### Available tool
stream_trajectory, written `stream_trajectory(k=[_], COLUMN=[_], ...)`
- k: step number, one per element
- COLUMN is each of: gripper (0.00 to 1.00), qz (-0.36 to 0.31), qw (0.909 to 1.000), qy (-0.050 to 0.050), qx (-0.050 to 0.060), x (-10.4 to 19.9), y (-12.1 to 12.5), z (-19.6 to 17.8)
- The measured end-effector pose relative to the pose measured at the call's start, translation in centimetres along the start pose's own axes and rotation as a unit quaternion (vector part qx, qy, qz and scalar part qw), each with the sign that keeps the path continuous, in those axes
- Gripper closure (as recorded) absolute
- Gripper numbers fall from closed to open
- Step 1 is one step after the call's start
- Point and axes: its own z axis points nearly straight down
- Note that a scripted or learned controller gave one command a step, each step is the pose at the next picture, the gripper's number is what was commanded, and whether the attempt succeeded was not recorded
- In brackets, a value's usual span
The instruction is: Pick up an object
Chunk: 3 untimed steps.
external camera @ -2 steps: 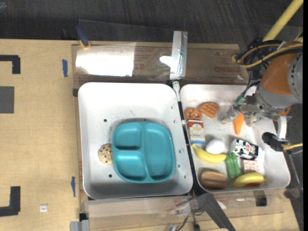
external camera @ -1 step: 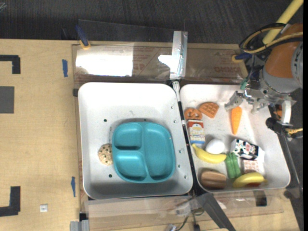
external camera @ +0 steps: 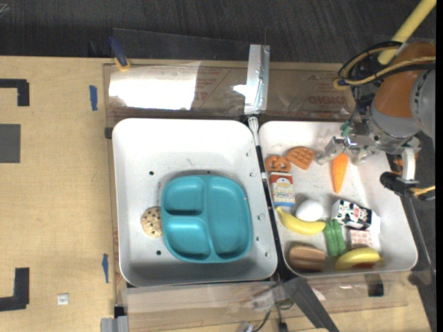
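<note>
Over the right bin (external camera: 398, 206) I see the arm (external camera: 401, 99) bent down from the far right corner, gripper (external camera: 344, 146) just above the carrot (external camera: 338, 172); finger spacing I cannot tell. Carrot lies free on the floor, long axis near-far. Nearer than it: cow-print carton (external camera: 352, 216), banana (external camera: 301, 223), egg (external camera: 310, 209). Left of it: waffle (external camera: 301, 157), pretzel (external camera: 277, 163).

An orange toy carrot (external camera: 338, 172) lies pointing downward in the right bin's upper part.
</note>
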Motion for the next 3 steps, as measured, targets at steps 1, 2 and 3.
stream_trajectory(k=[1, 2, 3], gripper=[1.00, 1.00, 1.00], qz=[-0.001, -0.062, -0.087], qw=[1.0000, 0.9981, 0.9962], qy=[-0.003, -0.001, -0.002], qx=[-0.003, 0.002, -0.008], x=[0.0, 1.9, 9.7], y=[0.2, -2.1, 0.0], z=[-1.3, -0.8, -12.2])
